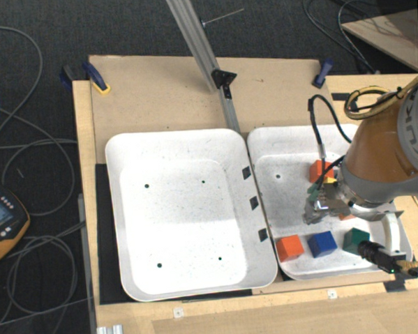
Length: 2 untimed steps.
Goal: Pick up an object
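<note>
The gripper (316,211) hangs low inside the right bin (282,162), near the middle of its floor, at the end of the grey arm (383,154) with its orange band that comes in over the bin's right edge. Its metal end is small and partly covered by the wrist, so I cannot tell how it stands, nor whether anything is caught in it.

Just above the gripper, toward the bin's far side, an orange-red piece (319,170) shows beside the wrist, with bits of yellow and green next to it that are too small to name.

Along the near edge of the right bin lie three blocks in a row: an orange block (290,246) toward the near left corner, a blue block (322,243) just beside it, and a green block (354,240) further right, partly under the arm. All three sit apart from the gripper.

The left bin (127,202) lies alongside, touching the right one along their shared edge.
</note>
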### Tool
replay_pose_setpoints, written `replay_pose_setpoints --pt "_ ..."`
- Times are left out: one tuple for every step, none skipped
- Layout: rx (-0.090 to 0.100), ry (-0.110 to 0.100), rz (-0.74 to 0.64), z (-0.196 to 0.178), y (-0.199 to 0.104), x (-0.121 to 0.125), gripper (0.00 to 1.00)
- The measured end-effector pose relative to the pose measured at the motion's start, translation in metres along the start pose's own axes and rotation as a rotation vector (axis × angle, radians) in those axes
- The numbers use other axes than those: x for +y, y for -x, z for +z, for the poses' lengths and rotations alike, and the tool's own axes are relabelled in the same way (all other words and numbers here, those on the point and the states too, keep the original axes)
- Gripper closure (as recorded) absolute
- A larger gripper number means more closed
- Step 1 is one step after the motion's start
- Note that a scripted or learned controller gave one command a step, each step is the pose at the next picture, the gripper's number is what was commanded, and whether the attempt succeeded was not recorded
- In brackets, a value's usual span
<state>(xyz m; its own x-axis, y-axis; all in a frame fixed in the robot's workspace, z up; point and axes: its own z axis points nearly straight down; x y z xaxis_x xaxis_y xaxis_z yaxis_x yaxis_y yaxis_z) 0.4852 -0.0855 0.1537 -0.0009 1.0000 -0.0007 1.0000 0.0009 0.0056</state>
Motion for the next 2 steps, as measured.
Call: replay_pose_setpoints --pt "0.0 0.001 -0.001 -0.043 0.001 0.003 1.0" --pt "-0.001 0.002 -0.001 -0.089 0.008 0.003 1.0"
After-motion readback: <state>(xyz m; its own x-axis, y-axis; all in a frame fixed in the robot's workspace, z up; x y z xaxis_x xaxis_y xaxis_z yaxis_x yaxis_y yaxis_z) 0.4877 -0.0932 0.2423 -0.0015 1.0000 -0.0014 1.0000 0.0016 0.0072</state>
